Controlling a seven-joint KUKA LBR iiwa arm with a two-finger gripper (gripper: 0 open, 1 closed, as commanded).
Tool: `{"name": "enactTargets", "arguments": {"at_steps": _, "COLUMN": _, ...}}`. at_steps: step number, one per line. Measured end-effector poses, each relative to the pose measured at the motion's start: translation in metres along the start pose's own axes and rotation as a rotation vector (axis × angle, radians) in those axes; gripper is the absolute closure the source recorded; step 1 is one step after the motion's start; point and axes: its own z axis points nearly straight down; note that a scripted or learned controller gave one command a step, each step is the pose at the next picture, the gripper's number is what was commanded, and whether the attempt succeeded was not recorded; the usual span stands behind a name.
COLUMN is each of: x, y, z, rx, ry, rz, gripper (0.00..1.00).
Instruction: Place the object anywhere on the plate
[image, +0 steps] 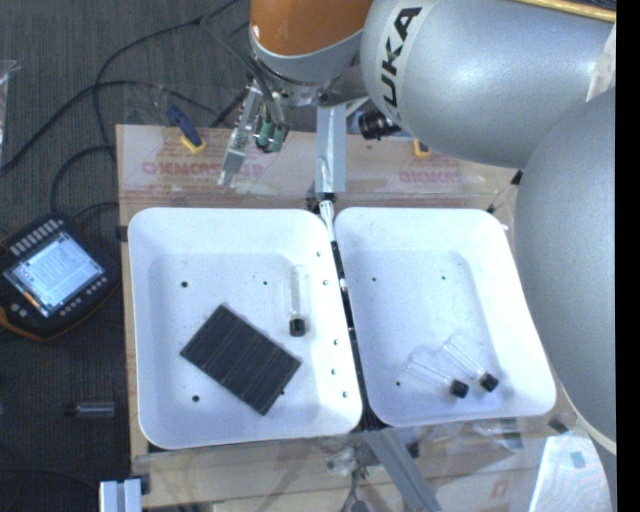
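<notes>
A dark ribbed square plate (240, 358) lies flat in the left bin (160, 300), toward its front. A clear tube with a black cap (296, 301) lies just right of the plate, near the wall between the bins, apart from the plate. Two more clear capped tubes (448, 368) lie in the right bin (500, 290), near its front. My gripper (275, 185) hangs above the back edge of the left bin, over the cardboard. Its fingers (236, 152) are spread wide, open, with nothing between them.
A teach pendant (52, 272) with a lit screen sits on the floor mat left of the bins, with cables running behind it. A small blue and yellow tool (186, 129) lies on the cardboard behind the left bin. The arm's bulk covers the top right.
</notes>
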Motion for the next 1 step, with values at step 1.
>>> {"name": "enactTargets", "arguments": {"at_steps": 1, "x": -0.001, "y": 0.0003, "z": -0.0096, "rx": 0.0, "ry": -0.004, "rz": 0.001, "gripper": 1.0}}
